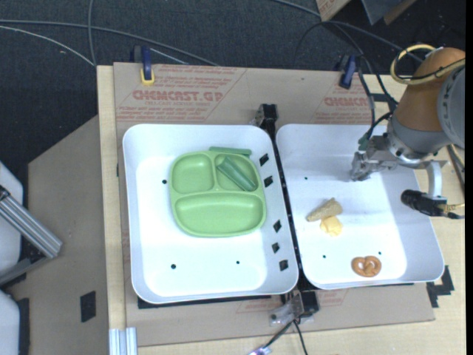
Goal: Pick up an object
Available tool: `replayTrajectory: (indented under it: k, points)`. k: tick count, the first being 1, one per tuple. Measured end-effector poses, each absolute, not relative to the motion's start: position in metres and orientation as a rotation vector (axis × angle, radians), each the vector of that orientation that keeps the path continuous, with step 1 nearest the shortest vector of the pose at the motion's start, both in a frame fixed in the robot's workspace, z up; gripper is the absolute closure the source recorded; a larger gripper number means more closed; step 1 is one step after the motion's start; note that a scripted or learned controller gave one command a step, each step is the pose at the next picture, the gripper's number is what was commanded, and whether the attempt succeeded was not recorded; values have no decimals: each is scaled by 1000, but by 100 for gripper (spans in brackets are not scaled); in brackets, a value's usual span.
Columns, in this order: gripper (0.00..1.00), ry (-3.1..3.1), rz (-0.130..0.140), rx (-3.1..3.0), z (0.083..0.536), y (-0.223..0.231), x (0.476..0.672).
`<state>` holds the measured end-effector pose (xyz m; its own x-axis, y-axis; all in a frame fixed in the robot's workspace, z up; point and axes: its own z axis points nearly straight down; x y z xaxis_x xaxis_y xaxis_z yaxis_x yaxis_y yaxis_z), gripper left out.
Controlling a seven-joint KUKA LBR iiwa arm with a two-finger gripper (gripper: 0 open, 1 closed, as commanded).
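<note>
In the right bin (pixel 399 268) lie a pale yellow wedge-shaped piece (pixel 324 211), a small yellow lump (pixel 332 227) just below it, and a brown pretzel (pixel 366 265) near the front edge. My gripper (pixel 360 170) hangs low over the upper part of that bin, up and to the right of the yellow pieces and apart from them. Nothing shows between its fingertips. The arm's orange band (pixel 423 102) rises behind it at the right.
The left bin (pixel 148 265) holds a green divided plate (pixel 216 195) with a darker green item (pixel 236 171) in its upper right compartment. Black clips run along the seam between the bins. Cables cross the dark floor at the back.
</note>
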<state>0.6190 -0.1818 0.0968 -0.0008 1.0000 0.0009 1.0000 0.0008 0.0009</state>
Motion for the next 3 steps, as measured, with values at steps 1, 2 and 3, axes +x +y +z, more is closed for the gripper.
replayTrajectory:
  k: [1,2,3]
  points:
    - [100,-2227,-5,-2225,145,-185,628]
    - [100,-2228,-6,-2223,197,-174,632]
    - [100,-2228,-6,-2223,257,-165,633]
